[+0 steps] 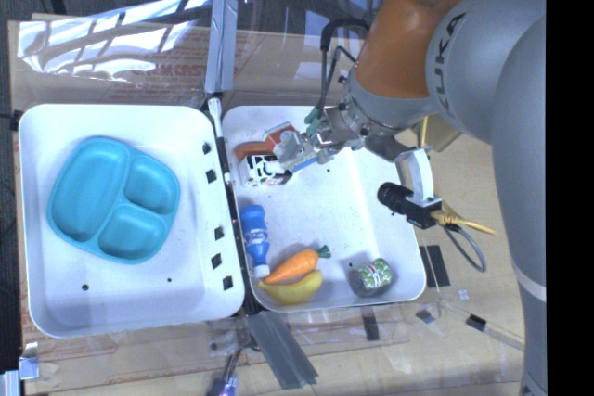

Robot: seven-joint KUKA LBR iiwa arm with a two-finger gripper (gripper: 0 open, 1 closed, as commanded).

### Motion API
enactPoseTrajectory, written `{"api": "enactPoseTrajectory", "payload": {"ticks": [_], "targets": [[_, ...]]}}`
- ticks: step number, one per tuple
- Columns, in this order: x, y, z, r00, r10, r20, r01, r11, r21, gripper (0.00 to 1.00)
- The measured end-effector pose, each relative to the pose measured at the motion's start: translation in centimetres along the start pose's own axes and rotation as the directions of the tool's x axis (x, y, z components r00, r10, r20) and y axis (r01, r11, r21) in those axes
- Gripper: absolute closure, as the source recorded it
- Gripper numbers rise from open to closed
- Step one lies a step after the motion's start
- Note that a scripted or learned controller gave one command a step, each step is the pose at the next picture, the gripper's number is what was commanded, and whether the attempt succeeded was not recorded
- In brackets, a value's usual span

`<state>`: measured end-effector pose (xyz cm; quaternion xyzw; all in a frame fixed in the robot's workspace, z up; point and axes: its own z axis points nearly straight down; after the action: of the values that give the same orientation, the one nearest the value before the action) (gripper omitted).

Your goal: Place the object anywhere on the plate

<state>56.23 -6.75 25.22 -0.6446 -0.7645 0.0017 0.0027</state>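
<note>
Reaching into the right bin point(408, 241) from the right, the pincer point(295, 149) sits low over a small black-and-white object point(263, 168) and an orange-brown item point(252, 146) just beside it; whether it grips anything I cannot tell. This looks like the picking step. Further off lie a blue bottle point(254, 236), carrot point(293, 265), banana point(295, 288) and green can point(371, 276). Farthest, well left, the blue plate point(113, 198) waits; next comes lifting and carrying across.
</note>
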Motion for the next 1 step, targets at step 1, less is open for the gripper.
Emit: {"api": "enactPoseTrajectory", "payload": {"ticks": [1], "targets": [[8.08, 1.57, 4.61, 0.997, -0.074, 0.002, 0.074, 0.997, 0.0, 1.0]]}}
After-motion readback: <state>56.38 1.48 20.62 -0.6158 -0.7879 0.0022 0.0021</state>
